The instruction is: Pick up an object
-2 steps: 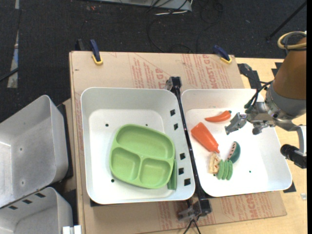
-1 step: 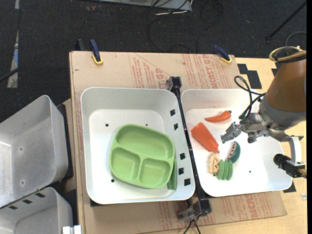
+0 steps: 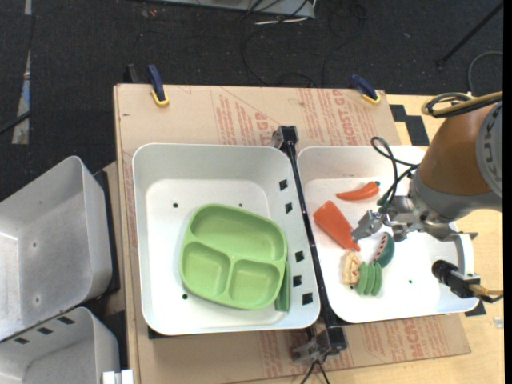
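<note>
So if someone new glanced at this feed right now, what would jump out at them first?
Probably the bright green divided tray lying in the left bin, the boldest colour on the bench. Next, the arm's gripper low over the right bin, close to a cluster of toy food: an orange carrot-like wedge, a red chili pepper and a green piece.

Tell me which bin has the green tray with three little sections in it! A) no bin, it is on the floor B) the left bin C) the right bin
B: the green tray lies flat in the left bin, while the right bin holds the orange and red toy pieces under the gripper.
</note>
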`<state>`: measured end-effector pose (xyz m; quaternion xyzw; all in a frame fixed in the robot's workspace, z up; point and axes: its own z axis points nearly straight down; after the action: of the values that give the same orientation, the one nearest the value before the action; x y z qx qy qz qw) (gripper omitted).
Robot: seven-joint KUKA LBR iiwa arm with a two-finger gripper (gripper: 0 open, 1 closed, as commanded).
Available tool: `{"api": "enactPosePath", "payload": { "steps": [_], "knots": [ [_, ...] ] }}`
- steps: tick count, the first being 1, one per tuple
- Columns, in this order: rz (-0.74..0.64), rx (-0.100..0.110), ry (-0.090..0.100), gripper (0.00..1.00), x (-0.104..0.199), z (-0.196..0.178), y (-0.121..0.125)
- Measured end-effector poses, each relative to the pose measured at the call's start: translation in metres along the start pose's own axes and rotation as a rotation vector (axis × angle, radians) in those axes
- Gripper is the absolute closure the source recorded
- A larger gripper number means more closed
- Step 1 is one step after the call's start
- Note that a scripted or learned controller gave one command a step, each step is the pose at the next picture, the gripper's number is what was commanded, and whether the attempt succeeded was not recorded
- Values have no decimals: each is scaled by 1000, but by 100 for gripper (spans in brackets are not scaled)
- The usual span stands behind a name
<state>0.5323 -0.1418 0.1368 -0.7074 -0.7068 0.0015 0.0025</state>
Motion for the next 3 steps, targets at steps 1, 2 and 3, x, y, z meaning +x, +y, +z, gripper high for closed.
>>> {"api": "enactPosePath", "payload": {
  "steps": [1,2,3],
  "knots": [
    [5,-22,-15,0,-6,38,4],
    [3,-8,-3,100,0,34,1],
    [-3,-12,-3,100,2,-29,2]
  ]
}}
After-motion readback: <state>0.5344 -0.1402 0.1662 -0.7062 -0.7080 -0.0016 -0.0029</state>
